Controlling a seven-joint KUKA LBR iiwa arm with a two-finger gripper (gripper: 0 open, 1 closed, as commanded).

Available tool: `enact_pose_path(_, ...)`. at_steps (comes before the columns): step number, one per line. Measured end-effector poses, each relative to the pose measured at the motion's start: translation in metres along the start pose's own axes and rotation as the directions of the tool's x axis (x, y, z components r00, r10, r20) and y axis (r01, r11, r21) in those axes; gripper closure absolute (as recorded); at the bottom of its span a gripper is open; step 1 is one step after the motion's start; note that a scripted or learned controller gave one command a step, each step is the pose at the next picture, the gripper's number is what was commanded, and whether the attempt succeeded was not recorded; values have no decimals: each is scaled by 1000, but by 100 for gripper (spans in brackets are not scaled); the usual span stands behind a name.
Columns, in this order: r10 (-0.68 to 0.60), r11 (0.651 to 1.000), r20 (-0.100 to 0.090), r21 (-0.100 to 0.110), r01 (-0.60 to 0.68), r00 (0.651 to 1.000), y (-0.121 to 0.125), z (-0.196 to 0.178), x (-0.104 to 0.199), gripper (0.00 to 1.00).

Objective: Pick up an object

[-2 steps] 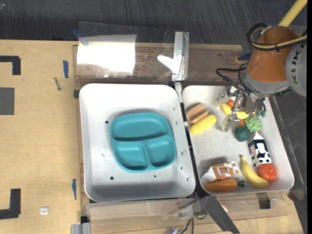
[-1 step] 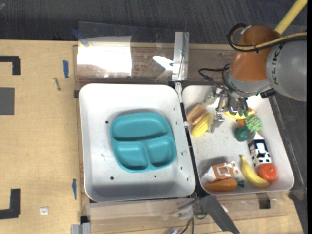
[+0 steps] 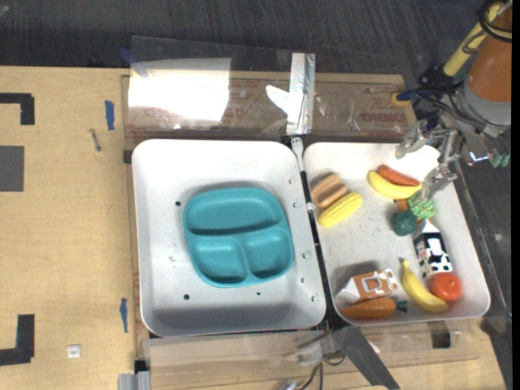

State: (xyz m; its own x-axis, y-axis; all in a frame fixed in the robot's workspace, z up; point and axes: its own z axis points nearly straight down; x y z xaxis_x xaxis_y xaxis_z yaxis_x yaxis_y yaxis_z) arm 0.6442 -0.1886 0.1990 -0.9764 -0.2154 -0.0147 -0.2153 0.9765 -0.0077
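My gripper (image 3: 428, 161) hangs over the far right corner of the right bin (image 3: 357, 157). Its two metal fingers stand apart, open, with nothing between them. Just under and left of it lie a yellow banana (image 3: 392, 188) with a red sausage (image 3: 398, 175) on top. A light green toy (image 3: 421, 207) sits right below the lower fingertip, next to a dark green piece (image 3: 403, 223). Further left lie a bun (image 3: 328, 188) and a corn cob (image 3: 340, 209).
The near part of the right bin holds a black-and-white carton (image 3: 432, 250), a tomato (image 3: 445, 286), a second banana (image 3: 421, 291), an orange box (image 3: 375, 283) and a carrot (image 3: 370, 307). A teal divided plate (image 3: 237, 236) lies in the left bin (image 3: 154, 185).
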Motion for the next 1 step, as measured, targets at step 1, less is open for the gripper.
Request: enact_pose_path(1,-10,1000,-5,-5,10,1000,-3,110,-15,0)
